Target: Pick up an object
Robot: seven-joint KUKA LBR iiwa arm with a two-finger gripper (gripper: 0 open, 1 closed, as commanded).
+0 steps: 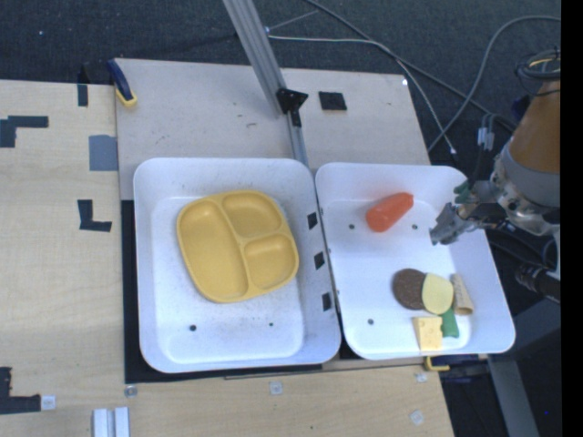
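Left bin (150, 271) holds a divided plate (238, 244). Right bin (364, 326) holds a carrot (390, 211) behind clustered toy foods (434, 302); gripper (444, 228) right of the carrot.

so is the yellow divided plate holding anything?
Empty. The yellow divided plate lies flat in the left bin; all three compartments show bare yellow.

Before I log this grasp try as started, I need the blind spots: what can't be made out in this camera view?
- Gripper: small and dark over the right bin; finger state unreadable.
- Arm: cut off by the right edge.
- Pile by the brown disc: the yellow round piece overlaps it; the green bit is too small to identify.
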